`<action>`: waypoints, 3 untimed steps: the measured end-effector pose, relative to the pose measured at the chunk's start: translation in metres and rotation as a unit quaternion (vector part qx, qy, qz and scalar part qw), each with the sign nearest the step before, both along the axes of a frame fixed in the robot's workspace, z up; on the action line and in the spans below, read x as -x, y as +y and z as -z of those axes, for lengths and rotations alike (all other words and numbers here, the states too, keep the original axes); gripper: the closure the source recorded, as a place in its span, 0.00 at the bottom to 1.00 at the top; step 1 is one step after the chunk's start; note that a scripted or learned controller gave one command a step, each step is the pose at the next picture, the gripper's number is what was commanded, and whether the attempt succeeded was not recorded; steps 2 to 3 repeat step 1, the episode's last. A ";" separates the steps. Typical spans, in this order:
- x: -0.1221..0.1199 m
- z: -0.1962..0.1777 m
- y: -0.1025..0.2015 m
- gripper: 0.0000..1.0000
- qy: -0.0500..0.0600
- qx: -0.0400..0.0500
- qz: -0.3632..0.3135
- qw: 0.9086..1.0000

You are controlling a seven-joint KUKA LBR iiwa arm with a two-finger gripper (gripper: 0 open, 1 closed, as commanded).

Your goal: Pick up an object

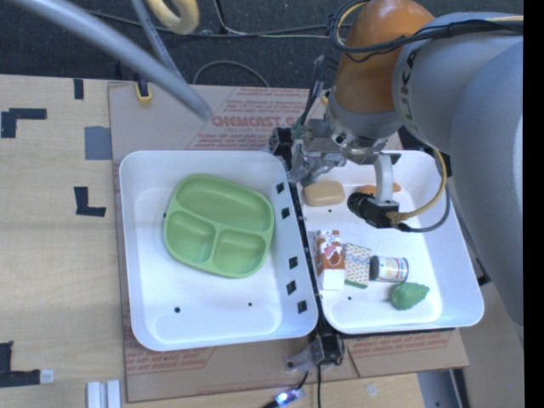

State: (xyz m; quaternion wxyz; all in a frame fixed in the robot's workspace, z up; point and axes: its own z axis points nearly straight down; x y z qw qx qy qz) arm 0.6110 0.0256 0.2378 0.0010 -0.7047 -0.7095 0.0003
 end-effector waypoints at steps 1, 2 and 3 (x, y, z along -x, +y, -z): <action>0.005 -0.003 0.047 1.00 0.000 0.000 0.000 1.000; 0.005 -0.003 0.047 1.00 0.000 0.000 0.000 1.000; 0.005 -0.003 0.047 1.00 0.000 0.000 0.000 1.000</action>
